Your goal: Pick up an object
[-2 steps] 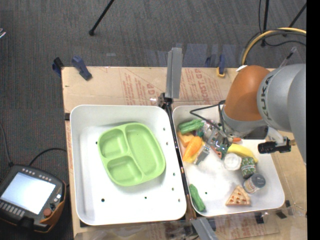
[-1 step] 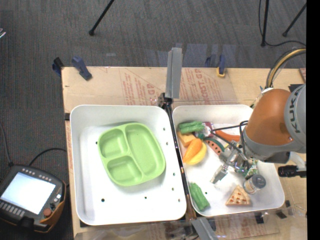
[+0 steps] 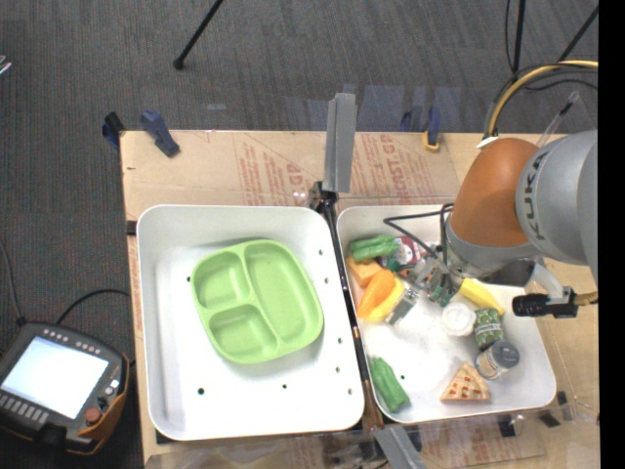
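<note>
Your pincer (image 3: 427, 283) hangs low over the upper middle of the right bin (image 3: 542, 384), among a crowd of toy foods; how far its tips are parted, or whether anything sits between them, you cannot tell from this slant. Just to its left lie an orange piece (image 3: 374, 291) and a yellow piece (image 3: 393, 306) pressed together, with a green vegetable (image 3: 372, 249) above them near the bin's far wall. To the right of the pincer you see a yellow banana-like piece (image 3: 480, 294), a white round cap (image 3: 457, 319), and two small cans (image 3: 488, 328) (image 3: 502, 358) close together. A pizza slice (image 3: 465, 386) rests near the front right corner, and a green pickle-shaped piece (image 3: 390, 384) lies at the front left. The left bin (image 3: 166, 399) carries a light green divided plate (image 3: 258, 300). Both bins sit on the cardboard-covered bench (image 3: 225, 169), and a teach pendant (image 3: 59, 384) lies on the floor at lower left.
</note>
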Controlling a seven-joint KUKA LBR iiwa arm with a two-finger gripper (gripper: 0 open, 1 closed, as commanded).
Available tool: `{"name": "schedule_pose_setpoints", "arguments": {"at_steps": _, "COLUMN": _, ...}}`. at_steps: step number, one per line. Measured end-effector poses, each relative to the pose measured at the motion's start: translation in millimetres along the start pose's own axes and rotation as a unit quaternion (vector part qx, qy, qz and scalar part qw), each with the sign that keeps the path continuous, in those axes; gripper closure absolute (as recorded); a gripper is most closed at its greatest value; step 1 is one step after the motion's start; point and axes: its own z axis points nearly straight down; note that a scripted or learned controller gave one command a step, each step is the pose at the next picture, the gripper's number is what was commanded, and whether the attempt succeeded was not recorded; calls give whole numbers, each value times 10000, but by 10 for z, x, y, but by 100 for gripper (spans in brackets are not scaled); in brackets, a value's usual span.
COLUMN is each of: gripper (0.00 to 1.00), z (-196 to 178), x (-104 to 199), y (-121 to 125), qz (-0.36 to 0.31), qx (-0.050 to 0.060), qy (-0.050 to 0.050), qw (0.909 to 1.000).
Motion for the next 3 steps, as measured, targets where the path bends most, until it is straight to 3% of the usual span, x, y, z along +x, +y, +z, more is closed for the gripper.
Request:
{"name": "schedule_pose_setpoints", "arguments": {"at_steps": 1, "gripper": 0, "z": 7, "x": 247, "y": 124, "qz": 774, "qx": 8, "qy": 9, "qw": 9970}}
{"name": "schedule_pose_setpoints", "arguments": {"at_steps": 2, "gripper": 0, "z": 6, "x": 118, "y": -393, "qz": 1404, "qx": 9, "qy": 8, "qw": 9901}}
{"name": "schedule_pose_setpoints", "arguments": {"at_steps": 3, "gripper": 0, "z": 4, "x": -121, "y": 244, "qz": 1511, "qx": 1, "qy": 0, "qw": 9885}}
